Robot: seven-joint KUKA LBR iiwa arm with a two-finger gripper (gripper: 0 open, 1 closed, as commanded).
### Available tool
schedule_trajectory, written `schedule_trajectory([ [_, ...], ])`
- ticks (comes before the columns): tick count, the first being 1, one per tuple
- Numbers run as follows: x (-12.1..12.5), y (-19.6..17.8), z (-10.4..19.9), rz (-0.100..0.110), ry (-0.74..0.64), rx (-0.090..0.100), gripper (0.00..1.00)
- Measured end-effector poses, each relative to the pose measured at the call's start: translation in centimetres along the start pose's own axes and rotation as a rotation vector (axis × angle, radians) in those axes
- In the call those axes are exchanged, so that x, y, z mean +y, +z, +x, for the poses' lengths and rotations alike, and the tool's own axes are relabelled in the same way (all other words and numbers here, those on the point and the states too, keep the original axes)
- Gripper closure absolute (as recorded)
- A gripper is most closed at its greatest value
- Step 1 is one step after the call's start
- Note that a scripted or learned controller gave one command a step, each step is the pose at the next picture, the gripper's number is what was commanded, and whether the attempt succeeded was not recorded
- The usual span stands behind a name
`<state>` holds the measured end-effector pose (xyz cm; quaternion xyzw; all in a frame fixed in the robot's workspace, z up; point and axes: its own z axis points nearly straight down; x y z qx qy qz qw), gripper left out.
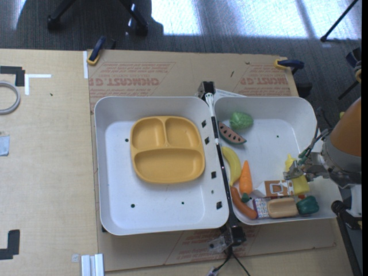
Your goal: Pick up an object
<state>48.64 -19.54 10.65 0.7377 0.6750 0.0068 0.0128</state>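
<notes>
The gripper [298, 168] hangs low over the right bin [270, 117], its grip unreadable from above; the yellow block [300, 184] lies just beneath, so it should descend squarely, clear of the neighbouring brown carton [279, 188].

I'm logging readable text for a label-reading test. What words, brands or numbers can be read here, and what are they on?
"CHEMCAST GP", red, upside down and mirrored, repeated: on the cardboard under the bins.
Small box in the right bin: printed face, too small to read.
Wrapper beside it: print too blurred to read.
Yellow plate: no text.
</notes>
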Motion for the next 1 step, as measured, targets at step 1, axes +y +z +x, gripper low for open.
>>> schedule_trajectory([
  [1,-1.16,-10.29,7.54,0.026,-0.134,0.009,1.0],
])
